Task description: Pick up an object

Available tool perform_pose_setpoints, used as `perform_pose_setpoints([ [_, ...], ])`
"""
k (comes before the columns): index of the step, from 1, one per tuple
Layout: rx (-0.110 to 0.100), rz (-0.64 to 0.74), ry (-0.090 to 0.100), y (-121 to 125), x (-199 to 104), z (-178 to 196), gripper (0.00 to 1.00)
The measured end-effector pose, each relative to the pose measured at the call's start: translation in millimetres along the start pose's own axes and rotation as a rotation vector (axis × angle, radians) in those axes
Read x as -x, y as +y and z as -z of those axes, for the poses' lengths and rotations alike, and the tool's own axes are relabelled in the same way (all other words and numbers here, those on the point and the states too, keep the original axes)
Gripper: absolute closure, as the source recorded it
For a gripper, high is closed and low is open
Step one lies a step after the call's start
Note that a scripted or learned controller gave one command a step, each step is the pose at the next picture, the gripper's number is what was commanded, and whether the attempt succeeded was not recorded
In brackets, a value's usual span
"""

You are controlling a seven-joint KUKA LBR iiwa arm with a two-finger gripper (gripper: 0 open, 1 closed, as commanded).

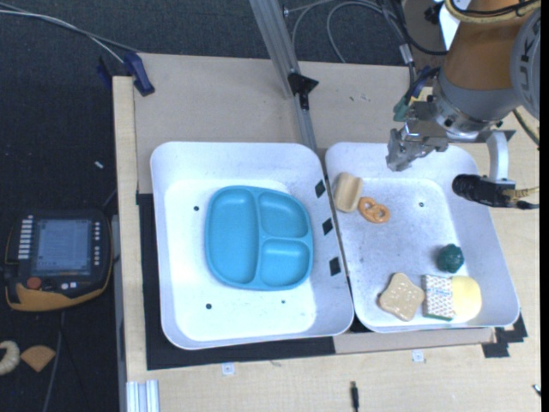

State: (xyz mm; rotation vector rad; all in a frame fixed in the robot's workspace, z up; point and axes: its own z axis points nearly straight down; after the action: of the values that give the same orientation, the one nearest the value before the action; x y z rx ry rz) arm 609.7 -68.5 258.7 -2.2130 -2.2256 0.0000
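My gripper hangs over the back rim of the right bin, near its left corner. Nothing shows under it. In that bin a tan roll and a small orange pretzel lie just in front of the gripper, toward the left wall. Further forward sit a dark green ball, a square cracker, a green-and-white checkered packet and a pale yellow round piece, the last three side by side.
A blue divided plate fills the middle of the left bin. A slanted metal post rises behind the bins. A black fitting juts over the right bin's right rim. A handheld control screen lies far left.
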Motion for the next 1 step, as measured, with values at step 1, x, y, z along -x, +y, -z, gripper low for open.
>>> perform_pose_setpoints([
  [1, -0.001, 0.001, 0.001, 4.4, -58.3, -14.6, 1.00],
])
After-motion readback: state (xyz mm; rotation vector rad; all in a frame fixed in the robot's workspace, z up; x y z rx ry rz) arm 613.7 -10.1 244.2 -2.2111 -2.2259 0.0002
